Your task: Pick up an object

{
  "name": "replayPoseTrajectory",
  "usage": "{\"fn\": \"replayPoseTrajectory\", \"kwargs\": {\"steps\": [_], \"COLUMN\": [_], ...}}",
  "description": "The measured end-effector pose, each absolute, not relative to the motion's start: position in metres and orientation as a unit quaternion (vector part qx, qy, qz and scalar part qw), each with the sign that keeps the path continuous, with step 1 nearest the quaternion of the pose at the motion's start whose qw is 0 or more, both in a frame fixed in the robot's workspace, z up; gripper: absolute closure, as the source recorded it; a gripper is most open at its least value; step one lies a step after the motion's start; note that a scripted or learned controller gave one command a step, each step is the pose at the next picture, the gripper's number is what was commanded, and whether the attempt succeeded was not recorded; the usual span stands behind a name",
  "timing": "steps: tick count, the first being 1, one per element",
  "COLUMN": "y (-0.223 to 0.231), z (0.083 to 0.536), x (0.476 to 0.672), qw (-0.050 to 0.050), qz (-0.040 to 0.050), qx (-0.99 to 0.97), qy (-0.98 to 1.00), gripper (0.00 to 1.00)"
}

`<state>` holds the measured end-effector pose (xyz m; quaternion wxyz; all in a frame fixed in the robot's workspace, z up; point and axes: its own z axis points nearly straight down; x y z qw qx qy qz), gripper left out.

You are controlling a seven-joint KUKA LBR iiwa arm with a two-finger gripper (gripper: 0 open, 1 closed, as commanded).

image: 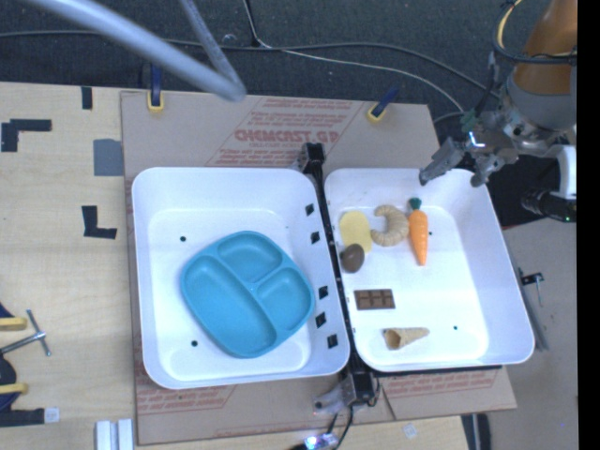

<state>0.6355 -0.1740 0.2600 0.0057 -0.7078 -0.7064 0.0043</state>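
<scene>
The right bin point(492, 242) holds several small items: an orange carrot point(419, 236), a tan croissant point(390, 226), a pale yellow piece point(353, 226), a brown round piece point(352, 258), a chocolate bar point(375, 299) and a cone-shaped wafer point(403, 337). My gripper point(459, 169) hangs above the bin's far right corner, up and right of the carrot. Its two dark fingers are spread apart with nothing between them.
The left bin point(155, 204) holds a blue divided plate point(247, 292). A black divider clip point(311, 160) sits between the bins at the far edge. Cables run across the dark floor behind the bench. A grey pole point(122, 31) crosses the upper left.
</scene>
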Motion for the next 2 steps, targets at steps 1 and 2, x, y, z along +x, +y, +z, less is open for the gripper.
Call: {"fn": "replayPoseTrajectory", "kwargs": {"steps": [1, 2], "y": [-0.173, -0.177], "z": [0.268, 0.205], "x": [0.638, 0.634], "qw": [0.0, 0.002], "qz": [0.0006, 0.0025], "qx": [-0.707, -0.707], "qy": [-0.708, -0.708], "gripper": [0.0, 0.0]}}
